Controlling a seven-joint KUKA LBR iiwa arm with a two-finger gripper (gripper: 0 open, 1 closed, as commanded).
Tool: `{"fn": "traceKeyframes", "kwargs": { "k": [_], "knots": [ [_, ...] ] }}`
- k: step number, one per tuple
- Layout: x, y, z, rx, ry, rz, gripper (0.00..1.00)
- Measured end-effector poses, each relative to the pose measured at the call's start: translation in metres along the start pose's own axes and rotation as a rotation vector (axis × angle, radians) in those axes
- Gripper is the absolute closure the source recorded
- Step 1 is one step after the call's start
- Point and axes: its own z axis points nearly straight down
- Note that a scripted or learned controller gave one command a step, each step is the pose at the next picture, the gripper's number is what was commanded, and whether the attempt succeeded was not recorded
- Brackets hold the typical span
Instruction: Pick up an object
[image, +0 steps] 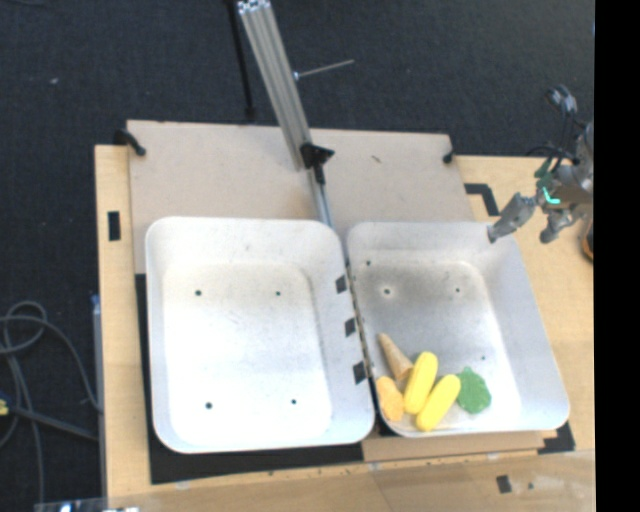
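Yellow banana (440, 401) in right bin (520, 300), long axis diagonal, upper-right to lower-left, gripper (530, 225) open, empty

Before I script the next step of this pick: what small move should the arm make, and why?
Probably swing the pincer toward the right bin's near corner. It sits at the far right edge, while the yellow pieces, the cone and the green piece cluster there.

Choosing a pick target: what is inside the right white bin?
In the right white bin: two yellow oblong pieces, a tan cone, a green lump. Anything beneath them is hidden.
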Motion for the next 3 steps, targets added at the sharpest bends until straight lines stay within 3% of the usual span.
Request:
{"fn": "traceKeyframes", "kwargs": {
  "k": [1,3],
  "knots": [
    [0.0,0.001,-0.003,-0.004,-0.003,-0.003,0.0],
    [0.003,-0.013,0.088,0.001,-0.002,0.002,0.0]
  ]
}}
